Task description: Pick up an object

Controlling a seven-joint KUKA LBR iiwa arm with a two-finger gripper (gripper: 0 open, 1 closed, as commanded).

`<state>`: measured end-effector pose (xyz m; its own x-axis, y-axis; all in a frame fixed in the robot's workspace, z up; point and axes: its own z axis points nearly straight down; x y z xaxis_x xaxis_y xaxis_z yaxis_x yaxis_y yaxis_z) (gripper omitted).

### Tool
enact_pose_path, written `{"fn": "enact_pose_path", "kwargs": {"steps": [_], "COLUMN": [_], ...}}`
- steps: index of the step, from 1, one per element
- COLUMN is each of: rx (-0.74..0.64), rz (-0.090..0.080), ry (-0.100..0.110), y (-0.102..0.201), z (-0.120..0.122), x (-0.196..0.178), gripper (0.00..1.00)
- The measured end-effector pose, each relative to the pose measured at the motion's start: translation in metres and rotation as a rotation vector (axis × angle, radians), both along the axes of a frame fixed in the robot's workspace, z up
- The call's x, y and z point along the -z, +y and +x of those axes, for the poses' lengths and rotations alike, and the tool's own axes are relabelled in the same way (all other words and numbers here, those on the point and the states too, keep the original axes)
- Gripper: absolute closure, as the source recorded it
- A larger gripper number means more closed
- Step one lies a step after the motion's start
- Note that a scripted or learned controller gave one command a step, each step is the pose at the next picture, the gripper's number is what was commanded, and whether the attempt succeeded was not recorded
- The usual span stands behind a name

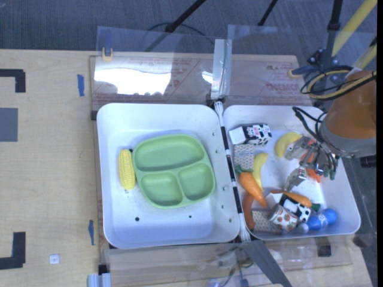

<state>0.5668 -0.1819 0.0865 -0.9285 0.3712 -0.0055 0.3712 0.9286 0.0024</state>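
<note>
Orange carrot (252, 186): lies untouched in your right bin (350, 205), beside a yellow banana (260, 164).
Gripper (312, 163): hangs low over that bin's right half; its grip state, you cannot tell.
Progress: nothing looks lifted yet; grasp and raise remain.
Left bin (114, 121): green tray (173, 170), corn cob (126, 168).

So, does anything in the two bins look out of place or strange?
Only the corn cob: it lies alone in the left bin, beside the green divided plate rather than on it. The other toys are heaped in the right bin.
</note>
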Motion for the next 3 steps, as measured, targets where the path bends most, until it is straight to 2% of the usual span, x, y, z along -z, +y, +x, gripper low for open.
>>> {"fn": "enact_pose_path", "kwargs": {"steps": [1, 2, 3], "rx": [0.003, 0.128, 0.166], "rz": [0.0, 0.0, 0.002], "ry": [-0.009, 0.003, 0.007], "y": [-0.001, -0.021, 0.026], "z": [0.003, -0.03, -0.043], "x": [-0.011, -0.101, -0.116], "gripper": [1.0, 1.0, 1.0]}}
